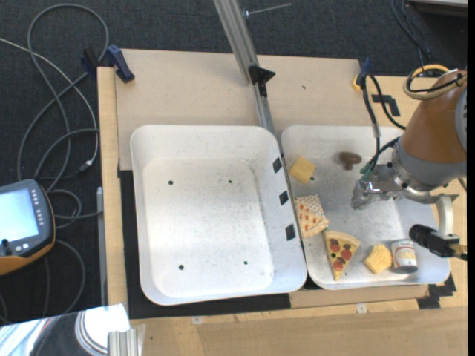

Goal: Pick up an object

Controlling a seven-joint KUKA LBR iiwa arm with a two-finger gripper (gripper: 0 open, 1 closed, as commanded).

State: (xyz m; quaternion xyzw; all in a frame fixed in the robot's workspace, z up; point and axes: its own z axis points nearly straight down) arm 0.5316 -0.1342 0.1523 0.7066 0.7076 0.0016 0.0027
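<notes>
The right bin holds several toy foods. A yellow cheese cube lies near its left wall, and a small brown piece lies near the back. A checkered cracker, a pizza slice, a yellow wedge and a small can lie toward the front. My gripper hangs low over the bin's middle right, on a bare patch of floor between the brown piece and the wedge. I see nothing held in it.
The left bin sits beside the right one. A slanted metal post stands behind the bins where they meet. Blue clamps grip the bench's back edge. Cables and a handheld pendant lie off the bench to the left.
</notes>
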